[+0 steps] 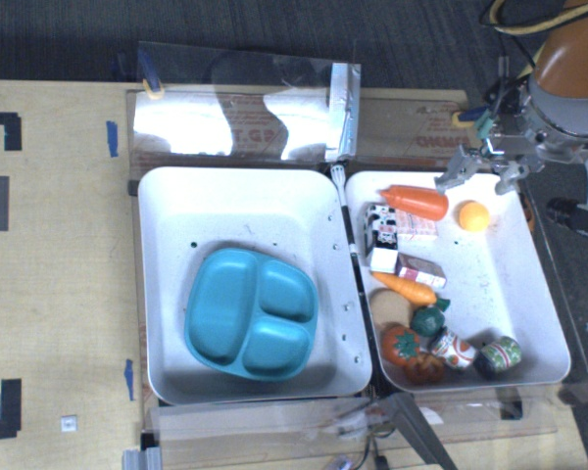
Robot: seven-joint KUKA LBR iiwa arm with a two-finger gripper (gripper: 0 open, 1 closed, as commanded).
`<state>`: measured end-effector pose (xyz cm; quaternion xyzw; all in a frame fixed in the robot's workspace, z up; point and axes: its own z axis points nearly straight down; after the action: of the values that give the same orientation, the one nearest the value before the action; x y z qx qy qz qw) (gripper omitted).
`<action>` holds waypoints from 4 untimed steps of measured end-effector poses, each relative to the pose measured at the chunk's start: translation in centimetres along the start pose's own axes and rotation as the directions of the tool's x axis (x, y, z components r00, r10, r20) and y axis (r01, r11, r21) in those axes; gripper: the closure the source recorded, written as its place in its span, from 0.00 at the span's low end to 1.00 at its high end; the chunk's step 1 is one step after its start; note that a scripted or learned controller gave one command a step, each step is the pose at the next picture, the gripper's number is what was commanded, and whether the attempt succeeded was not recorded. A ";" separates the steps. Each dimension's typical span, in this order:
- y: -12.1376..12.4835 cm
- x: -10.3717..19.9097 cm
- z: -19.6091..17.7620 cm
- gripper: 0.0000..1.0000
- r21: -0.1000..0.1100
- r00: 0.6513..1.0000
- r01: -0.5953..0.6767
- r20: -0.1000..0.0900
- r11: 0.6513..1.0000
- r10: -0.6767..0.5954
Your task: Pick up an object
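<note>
Nearest to us, along the bottom edge of the shallow white right-hand bin (pixel 529 292), we see a row of small things crowded together: an orange pumpkin-shaped toy (pixel 409 352), a white and red striped toy (pixel 457 351) touching it, and a dark speckled egg-shaped toy (pixel 499 356) just beside that. A dark green leafy toy (pixel 430 318) sits just above the pumpkin. In the shallow white left-hand bin (pixel 176 223) lies a blue plastic plate with three compartments (pixel 251 312), towards the near side.

Further up the right-hand bin we find an orange toy carrot (pixel 406 286) lying at a slant, a small white and pink packet (pixel 405 265) just above it, and a black and white printed box (pixel 381 227) against the bin's left wall. Beyond these a larger orange-red carrot-shaped toy (pixel 415 201) lies near the far rim, with a round yellow-orange ball (pixel 474 215) to its right, apart from it.

Farthest off, the metal two-finger gripper (pixel 482 171) hangs over the far rim of the right-hand bin, above the ball and the large carrot. Its fingers stand spread apart with nothing between them. Behind both bins, a sheet of clear plastic (pixel 245 116) lies on the wooden counter (pixel 49 292).
</note>
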<state>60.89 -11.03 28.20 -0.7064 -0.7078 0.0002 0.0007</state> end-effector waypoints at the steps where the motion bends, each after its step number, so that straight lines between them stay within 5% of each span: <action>1: -8.2 -1.7 7.9 0.00 0.003 0.998 0.063 0.000 0.998 -0.063; 3: -10.0 -1.6 6.3 0.00 -0.002 0.979 0.202 0.001 0.979 -0.202; 4: -8.5 1.1 12.6 0.00 0.001 0.903 0.430 -0.002 0.903 -0.430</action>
<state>52.41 -9.98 15.65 -0.5332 -0.8460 0.0001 0.0018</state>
